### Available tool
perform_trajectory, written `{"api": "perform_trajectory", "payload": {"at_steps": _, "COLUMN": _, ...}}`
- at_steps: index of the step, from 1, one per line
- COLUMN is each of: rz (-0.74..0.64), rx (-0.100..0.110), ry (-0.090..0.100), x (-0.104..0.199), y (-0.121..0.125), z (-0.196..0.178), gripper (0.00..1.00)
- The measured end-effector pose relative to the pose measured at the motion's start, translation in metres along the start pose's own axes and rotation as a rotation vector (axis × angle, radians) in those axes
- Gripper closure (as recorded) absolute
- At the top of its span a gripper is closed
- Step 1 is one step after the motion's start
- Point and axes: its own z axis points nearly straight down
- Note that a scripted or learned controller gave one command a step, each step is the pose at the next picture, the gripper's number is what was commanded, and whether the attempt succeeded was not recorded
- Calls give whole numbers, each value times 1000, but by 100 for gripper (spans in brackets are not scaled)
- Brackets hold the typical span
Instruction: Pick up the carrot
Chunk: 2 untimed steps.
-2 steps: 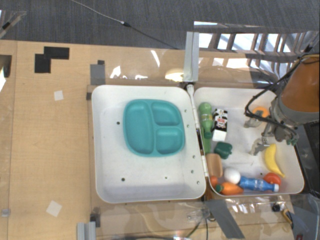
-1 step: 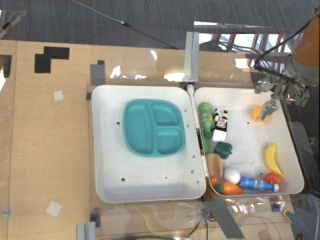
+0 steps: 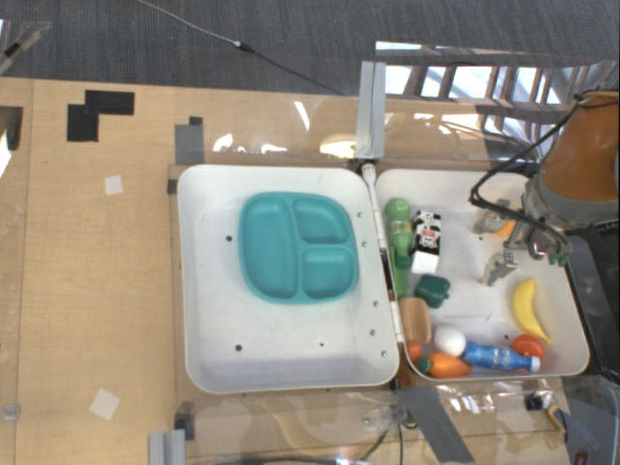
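From my hand (image 3: 506,260), fingers apart on nothing, the carrot (image 3: 444,364) lies at seven o'clock, long axis left-right.

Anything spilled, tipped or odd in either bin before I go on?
Nothing stands out. The teal plate lies flat in the left bin; the carrot rests among the toys along the right bin's front edge. No spill or damage visible.

Illumination is bright and even overhead. Glare streaks the clear panel (image 3: 320,124) along the far edge of the bench (image 3: 87,289) and the near edge. Shadows are soft and short. Focus is slightly soft throughout.
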Motion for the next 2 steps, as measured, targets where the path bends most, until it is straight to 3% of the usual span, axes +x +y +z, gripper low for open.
{"api": "perform_trajectory", "payload": {"at_steps": 1, "rz": 75, "rx": -1, "ry": 10, "x": -51, "y": 6, "z": 2, "gripper": 0}}
{"api": "perform_trajectory", "payload": {"at_steps": 2, "rz": 69, "rx": 1, "ry": -8, "x": -56, "y": 8, "z": -13, "gripper": 100}}
